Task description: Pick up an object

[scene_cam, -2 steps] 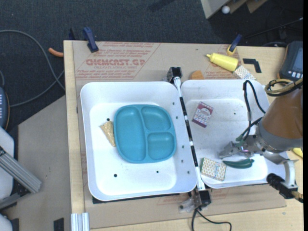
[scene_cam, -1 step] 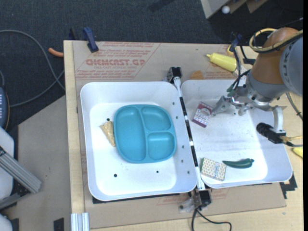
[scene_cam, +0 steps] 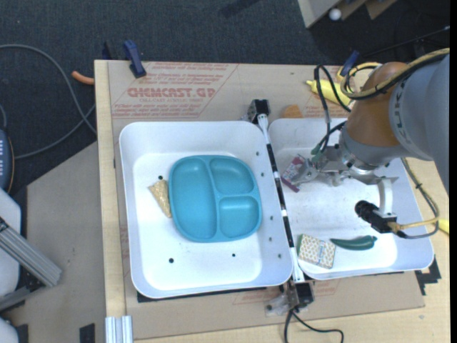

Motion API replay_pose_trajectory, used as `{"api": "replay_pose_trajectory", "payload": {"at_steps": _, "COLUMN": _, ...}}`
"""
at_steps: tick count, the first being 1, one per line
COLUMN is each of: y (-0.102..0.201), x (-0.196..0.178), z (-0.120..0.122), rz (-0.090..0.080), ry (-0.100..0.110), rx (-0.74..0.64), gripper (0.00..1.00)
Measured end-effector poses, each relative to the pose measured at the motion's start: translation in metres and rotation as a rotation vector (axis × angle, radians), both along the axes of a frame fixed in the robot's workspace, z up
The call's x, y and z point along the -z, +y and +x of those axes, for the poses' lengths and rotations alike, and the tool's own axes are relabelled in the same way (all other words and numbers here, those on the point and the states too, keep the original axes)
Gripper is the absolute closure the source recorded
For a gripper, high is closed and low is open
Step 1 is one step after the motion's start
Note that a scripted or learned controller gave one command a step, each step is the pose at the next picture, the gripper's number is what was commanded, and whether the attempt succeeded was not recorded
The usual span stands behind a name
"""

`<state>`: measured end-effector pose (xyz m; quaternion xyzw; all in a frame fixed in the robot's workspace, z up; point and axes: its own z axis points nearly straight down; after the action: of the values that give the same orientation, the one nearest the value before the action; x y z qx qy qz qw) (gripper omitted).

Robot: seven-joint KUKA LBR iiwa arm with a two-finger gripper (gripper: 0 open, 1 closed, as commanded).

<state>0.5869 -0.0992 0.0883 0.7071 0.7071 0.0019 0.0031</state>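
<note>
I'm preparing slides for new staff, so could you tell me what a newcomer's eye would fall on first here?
The teal divided plate in the middle of the left bin stands out most against the white. Next comes the arm, grey with an orange band, reaching in from the right over the right bin, where a green pepper and a patterned packet lie near the front edge.
</note>
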Motion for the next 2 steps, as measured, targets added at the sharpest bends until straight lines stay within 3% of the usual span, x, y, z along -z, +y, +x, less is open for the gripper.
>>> {"api": "replay_pose_trajectory", "payload": {"at_steps": 1, "y": -0.002, "x": -0.001, "z": 0.071, "rz": -0.001, "ry": -0.004, "rx": -0.001, "gripper": 0.00}}
{"api": "replay_pose_trajectory", "payload": {"at_steps": 2, "y": -0.001, "x": -0.012, "z": 0.072, "rz": -0.001, "ry": -0.008, "rx": -0.003, "gripper": 1.00}}
